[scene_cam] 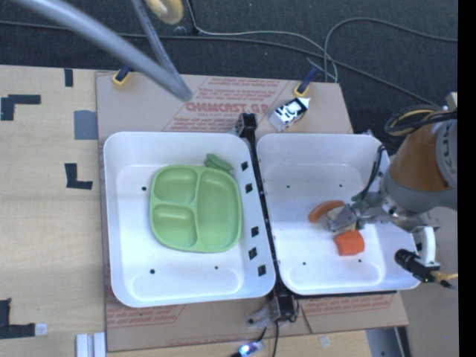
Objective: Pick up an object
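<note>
The tabletop (44, 222) is pale wood grain at the left, marked with dark tape pieces, and a sheet of brown cardboard (223, 99) with red print lies under both bins. The left bin (123, 274) is smooth white plastic, shallow, with rounded corners and a few small dark dots on its floor. In it lies a light green divided plate (197, 208), matte, with three compartments and soft rounded edges; it sits slightly toward the bin's far right, leaving a broad bare strip of floor along the near side and the left wall. A small darker green piece (219, 163) touches the plate's far edge near the dividing wall. Black clips (256, 233) run along the seam where the two bins meet.

The right bin (312, 162) is of the same white plastic; its far half and left side are open floor. Toward the right of its floor, a flat orange oval piece (324, 211) lies just left of the claw (349, 219), and a blocky orange piece (349, 243) sits directly below the claw, near the bin's near wall. The claw is low over the bin floor between these two orange things; whether it is apart or together cannot be told. The grey arm with its orange band (416, 162) enters over the bin's right rim.
</note>
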You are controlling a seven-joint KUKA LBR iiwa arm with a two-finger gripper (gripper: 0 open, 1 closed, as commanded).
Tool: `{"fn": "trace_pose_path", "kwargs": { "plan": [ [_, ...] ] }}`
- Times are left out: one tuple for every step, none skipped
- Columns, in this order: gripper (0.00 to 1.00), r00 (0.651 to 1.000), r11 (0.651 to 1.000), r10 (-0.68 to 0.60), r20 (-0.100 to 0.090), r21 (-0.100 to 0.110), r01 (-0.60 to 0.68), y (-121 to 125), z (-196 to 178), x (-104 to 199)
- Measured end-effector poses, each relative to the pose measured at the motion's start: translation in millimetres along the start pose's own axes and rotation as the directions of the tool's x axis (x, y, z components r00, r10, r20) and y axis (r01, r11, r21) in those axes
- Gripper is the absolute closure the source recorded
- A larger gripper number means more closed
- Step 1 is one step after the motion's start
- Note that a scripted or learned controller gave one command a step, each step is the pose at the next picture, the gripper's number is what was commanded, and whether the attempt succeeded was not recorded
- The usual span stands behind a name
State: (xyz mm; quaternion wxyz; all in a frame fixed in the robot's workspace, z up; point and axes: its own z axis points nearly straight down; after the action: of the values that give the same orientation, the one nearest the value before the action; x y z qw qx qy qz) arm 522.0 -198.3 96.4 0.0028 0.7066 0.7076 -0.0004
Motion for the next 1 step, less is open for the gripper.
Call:
{"fn": "trace_pose_path", "kwargs": {
  "plan": [
    [1.00, 1.000, 1.000, 0.000, -0.003, 0.000, 0.000, -5.1, -60.7, -2.3]
  ]
}}
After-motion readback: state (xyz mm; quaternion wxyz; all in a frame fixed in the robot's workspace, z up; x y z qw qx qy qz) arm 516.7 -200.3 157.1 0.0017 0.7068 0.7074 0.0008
